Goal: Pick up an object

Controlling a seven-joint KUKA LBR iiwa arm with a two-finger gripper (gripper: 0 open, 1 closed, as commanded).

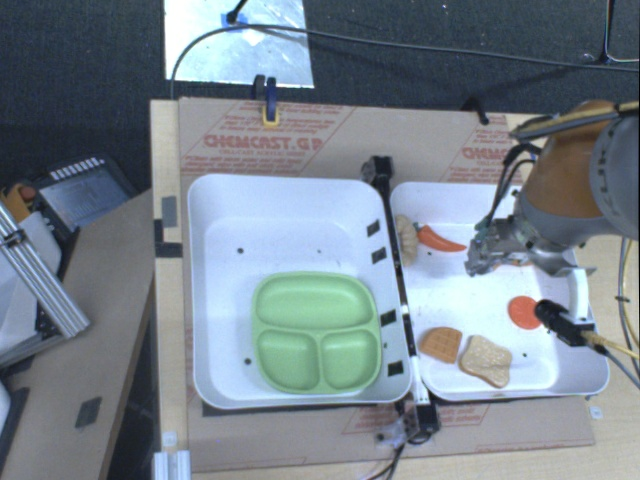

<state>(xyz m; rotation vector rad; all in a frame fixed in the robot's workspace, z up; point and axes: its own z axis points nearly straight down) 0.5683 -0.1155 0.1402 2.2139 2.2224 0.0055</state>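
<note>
The toast-like piece and the round brown biscuit-like piece lie nearest the camera, side by side and almost touching, along the near wall of the right bin, toward its near-left corner. A flat orange-red disc lies just beyond them, toward the bin's right wall. An orange carrot-shaped piece lies in the far-left part of the same bin, its long axis running roughly left to right with a slight tilt, and a pale item sits just beside it against the dividing wall. The left bin holds a green three-compartment tray in its near half. Both bins rest on a cardboard sheet on the tabletop. The gripper hangs over the middle of the right bin on the arm, which enters from the right. Whether the jaws are apart or together cannot be determined from this angle, and no item is visible between them. The carrot-shaped piece is the nearest candidate: it lies just left of the gripper and slightly toward the far wall. A grasp would likely require a short leftward shift, with the jaws closing across the piece's narrow width, not along its length.
</note>
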